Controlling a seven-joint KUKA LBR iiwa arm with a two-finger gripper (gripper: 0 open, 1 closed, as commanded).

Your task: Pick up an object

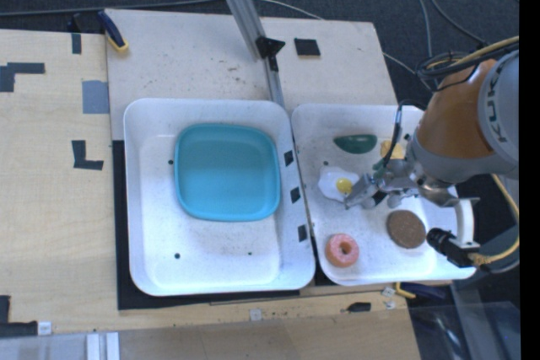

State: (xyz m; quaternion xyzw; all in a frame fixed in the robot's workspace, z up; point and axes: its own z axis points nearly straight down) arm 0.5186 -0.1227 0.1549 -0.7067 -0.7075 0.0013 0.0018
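Arm [460,126] reaches into the right bin [314,124] from the right side, grey body with a glossy orange band. Fingers [364,191] sit low near the bin's middle, just beside the fried egg [336,183]; can't tell if they're apart or together, too small and dark to read, nothing visibly between them.

Right bin contents:
- fried egg, flat white with a round yellow yolk, near the bin's left edge
- dark green oval piece [355,143], smooth, toward the back edge
- small yellow piece [387,150] just right of it, partly hidden by the wrist
- brown disc [407,228], rough matte, toward the front right corner
- pink donut [342,249], ring-shaped, speckled, near the front left corner

Left bin [143,206] holds a teal plate [227,172], square with rounded corners, smooth plastic, roughly centred.

Both bins are shallow white plastic, scuffed, on a pale wood worktop [51,206].
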